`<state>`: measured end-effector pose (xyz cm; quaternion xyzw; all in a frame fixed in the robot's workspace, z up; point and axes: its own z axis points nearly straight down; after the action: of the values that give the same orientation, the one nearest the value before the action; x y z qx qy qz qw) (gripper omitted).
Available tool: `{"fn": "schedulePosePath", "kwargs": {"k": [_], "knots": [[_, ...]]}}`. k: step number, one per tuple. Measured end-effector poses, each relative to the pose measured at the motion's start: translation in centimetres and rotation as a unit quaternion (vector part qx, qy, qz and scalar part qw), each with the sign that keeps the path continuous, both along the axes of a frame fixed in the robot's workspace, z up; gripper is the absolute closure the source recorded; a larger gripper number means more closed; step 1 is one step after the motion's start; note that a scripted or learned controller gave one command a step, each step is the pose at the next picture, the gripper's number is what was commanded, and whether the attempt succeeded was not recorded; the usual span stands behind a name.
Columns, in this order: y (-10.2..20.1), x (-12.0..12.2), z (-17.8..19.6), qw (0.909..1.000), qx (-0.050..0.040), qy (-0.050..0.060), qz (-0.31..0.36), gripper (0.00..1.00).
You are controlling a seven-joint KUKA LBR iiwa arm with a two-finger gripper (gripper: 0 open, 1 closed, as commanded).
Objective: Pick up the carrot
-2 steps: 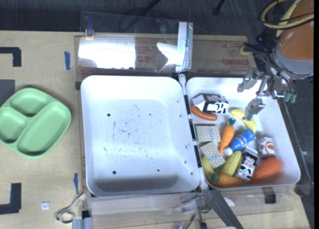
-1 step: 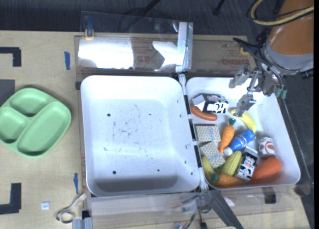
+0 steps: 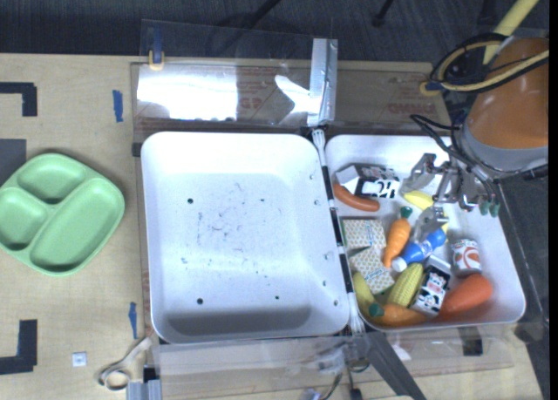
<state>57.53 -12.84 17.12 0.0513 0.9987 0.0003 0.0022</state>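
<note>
My pincer (image 3: pixel 440 200) hangs over the right shallow white plastic bin (image 3: pixel 514 289); I cannot tell its state. The small orange carrot with green top (image 3: pixel 398 239) lies just left and below it, touching a blue bottle (image 3: pixel 418 248). Near below are yellow corn (image 3: pixel 405 283) and a red-white can (image 3: pixel 466 256), label unreadable.

Carrot (image 3: pixel 397 239) hemmed by toys (image 3: pixel 410 281)
</note>
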Motion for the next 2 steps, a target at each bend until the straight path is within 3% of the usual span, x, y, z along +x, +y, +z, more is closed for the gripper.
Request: {"fn": "schedulePosePath", "kwargs": {"k": [1, 2], "knots": [[-1.4, 0.4, -8.4, 0.9947, -0.0005, -0.002, 0.102, 0.00], [-1.5, 0.7, -7.0, 0.9948, -0.0021, -0.007, 0.101, 1.00]]}}
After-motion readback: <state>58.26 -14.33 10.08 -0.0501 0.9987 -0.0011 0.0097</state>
